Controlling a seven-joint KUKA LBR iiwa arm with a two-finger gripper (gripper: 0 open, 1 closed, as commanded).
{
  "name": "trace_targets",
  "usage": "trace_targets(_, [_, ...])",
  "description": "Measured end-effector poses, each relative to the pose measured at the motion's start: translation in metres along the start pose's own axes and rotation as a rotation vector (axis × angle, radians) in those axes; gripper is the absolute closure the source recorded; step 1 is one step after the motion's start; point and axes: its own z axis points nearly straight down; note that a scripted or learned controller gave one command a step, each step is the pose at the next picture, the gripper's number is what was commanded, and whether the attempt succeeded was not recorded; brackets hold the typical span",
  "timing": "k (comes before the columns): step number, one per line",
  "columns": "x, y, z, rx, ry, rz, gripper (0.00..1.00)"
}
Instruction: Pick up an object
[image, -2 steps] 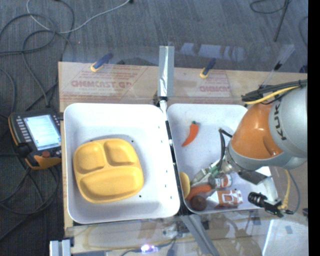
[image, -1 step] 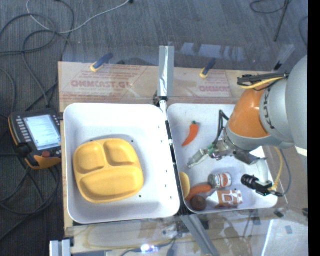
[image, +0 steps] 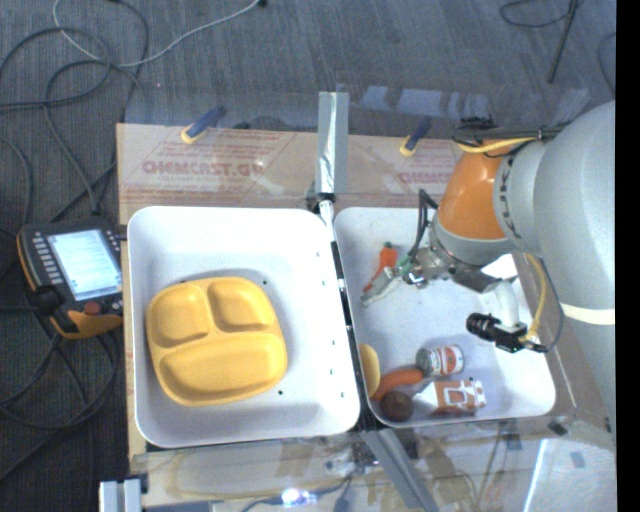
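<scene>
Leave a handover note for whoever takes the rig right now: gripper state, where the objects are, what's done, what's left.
Gripper: low over the right bin, upper left part, beside an orange-handled tool. No object seen between its fingers.
Objects: small can, carton, orange carrot-like item and dark round item lie clustered near the right bin's front edge. Yellow divided tray sits in the left bin.
Done: arm is in the right bin; nothing lifted.
Left: grasp one object and lift it.
</scene>
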Motion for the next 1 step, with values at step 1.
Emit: trace_targets(1, [-0.0304, 0.0341, 0.0014, 0.004, 0.0, -0.099, 0.0])
